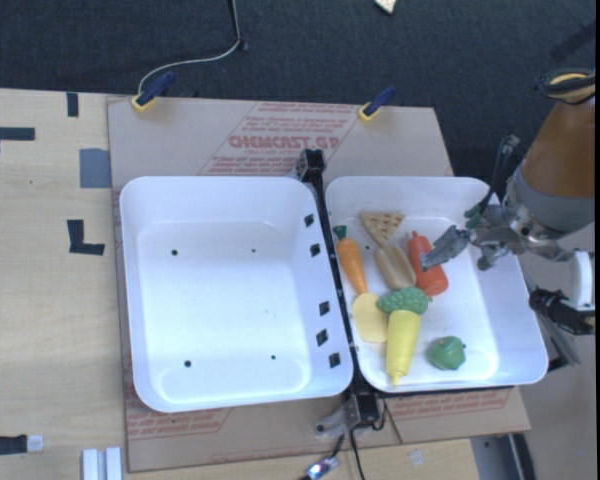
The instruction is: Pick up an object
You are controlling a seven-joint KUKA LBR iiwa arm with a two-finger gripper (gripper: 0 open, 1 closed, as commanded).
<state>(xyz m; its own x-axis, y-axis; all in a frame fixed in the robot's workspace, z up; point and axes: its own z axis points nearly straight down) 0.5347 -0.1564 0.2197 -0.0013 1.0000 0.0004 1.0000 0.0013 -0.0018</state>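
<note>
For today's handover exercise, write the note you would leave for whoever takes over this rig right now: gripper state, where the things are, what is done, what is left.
Gripper: over the right bin, fingertip close to the red pepper; nothing seen between its fingers.
Things: all in the right bin: waffle wedge, carrot, hot dog, broccoli, corn cob, yellow disc, green pepper.
Done: arm is in over the pile.
Left: grasp one object and lift it.
</note>
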